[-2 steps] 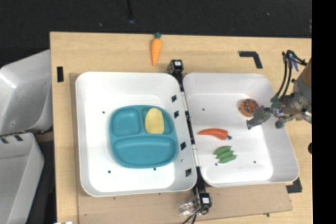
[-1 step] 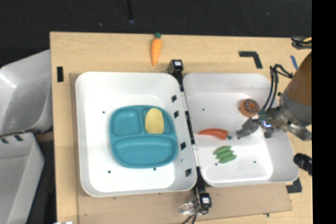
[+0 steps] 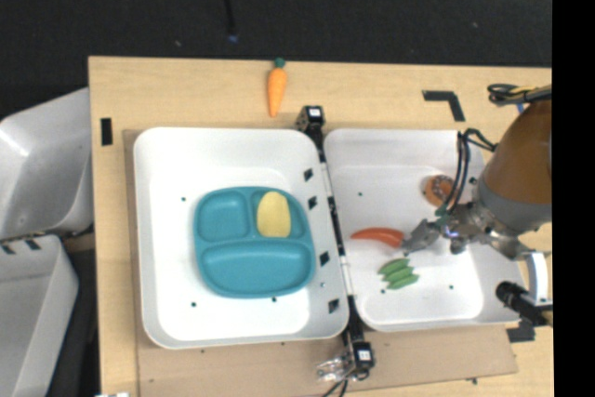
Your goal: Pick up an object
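While my claw (image 3: 420,237) hovers low in the right bin (image 3: 372,153), the red chili (image 3: 376,236) lies just at its 9 o'clock.
Whether the claw is wide or narrow, I can't tell. Chili looks light, smooth, probably slippery plastic; grab mid-body across the narrow width. Count: one chili, one green pod bunch (image 3: 399,273) at my 7, one brownish item (image 3: 435,190) (half hidden), one yellow piece (image 3: 273,213) in one blue tray (image 3: 251,270), one carrot (image 3: 276,88).

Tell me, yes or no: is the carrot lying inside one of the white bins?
No, the carrot lies on the wooden bench above the left bin, outside its rim.
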You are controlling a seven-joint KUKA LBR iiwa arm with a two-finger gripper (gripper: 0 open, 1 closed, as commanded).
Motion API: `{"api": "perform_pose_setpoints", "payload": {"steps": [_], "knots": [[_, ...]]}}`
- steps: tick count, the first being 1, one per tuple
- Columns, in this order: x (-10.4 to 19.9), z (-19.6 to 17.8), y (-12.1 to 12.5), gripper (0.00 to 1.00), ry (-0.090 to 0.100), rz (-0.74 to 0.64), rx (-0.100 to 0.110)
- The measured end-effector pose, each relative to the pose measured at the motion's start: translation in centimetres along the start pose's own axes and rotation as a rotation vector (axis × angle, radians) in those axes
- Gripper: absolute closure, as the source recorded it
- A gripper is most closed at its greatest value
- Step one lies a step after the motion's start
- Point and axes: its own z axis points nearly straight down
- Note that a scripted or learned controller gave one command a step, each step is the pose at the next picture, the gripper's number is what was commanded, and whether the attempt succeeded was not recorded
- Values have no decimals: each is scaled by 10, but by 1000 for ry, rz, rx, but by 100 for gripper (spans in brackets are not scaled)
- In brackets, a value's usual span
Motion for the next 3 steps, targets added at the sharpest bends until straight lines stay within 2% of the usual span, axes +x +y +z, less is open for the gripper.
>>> {"api": "perform_pose_setpoints", "payload": {"steps": [1,2,3], "knots": [[-1,39,-1,0,0,-1,0],[-2,26,1,100,-2,4,-7],[-9,-35,8,100,-4,-5,-12]]}}
